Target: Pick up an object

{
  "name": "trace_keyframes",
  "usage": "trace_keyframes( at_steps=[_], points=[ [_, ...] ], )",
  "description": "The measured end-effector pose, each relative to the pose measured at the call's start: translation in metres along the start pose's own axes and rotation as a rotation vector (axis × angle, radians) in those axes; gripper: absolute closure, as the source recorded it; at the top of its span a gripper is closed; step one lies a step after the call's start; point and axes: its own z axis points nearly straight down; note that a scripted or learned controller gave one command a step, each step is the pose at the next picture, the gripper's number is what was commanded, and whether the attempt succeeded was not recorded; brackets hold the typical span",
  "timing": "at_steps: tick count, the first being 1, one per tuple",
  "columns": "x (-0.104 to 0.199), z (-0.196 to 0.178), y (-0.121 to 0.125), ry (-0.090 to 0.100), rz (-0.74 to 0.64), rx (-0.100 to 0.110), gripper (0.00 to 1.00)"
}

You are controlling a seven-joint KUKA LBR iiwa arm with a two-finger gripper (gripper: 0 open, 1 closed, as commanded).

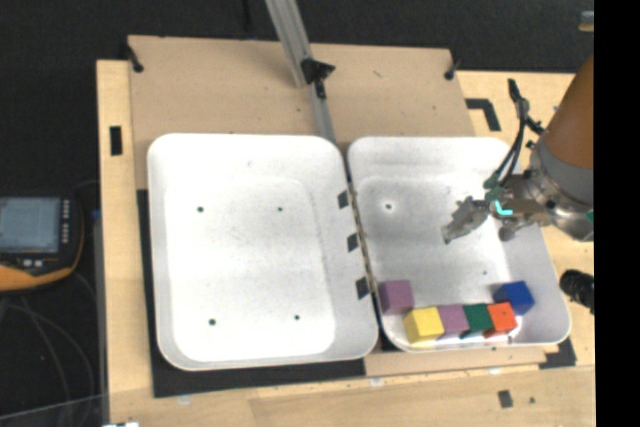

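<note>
Several small blocks lie along the front edge of the right bin [430, 165]: a purple one [397, 294], a yellow one [424, 323], a lilac one [453, 319], a green one [477, 318], an orange one [501, 316] and a blue one [514, 295]. My gripper [461, 222] hangs over the middle of the right bin, reaching in from the right, well behind the row of blocks. Nothing shows between its fingers.
The left bin [250, 245] lies beside the right one, with black clips [352, 241] along the shared edge. A slanted metal pole [285, 10] rises behind the bins. A small screen device [35, 230] sits off the bench at the left.
</note>
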Motion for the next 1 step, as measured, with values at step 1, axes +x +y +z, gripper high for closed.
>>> trace_keyframes(
  at_steps=[1],
  points=[
    [-0.0001, 0.0, 0.0, 0.0, 0.002, -0.001, 0.0]
  ],
)
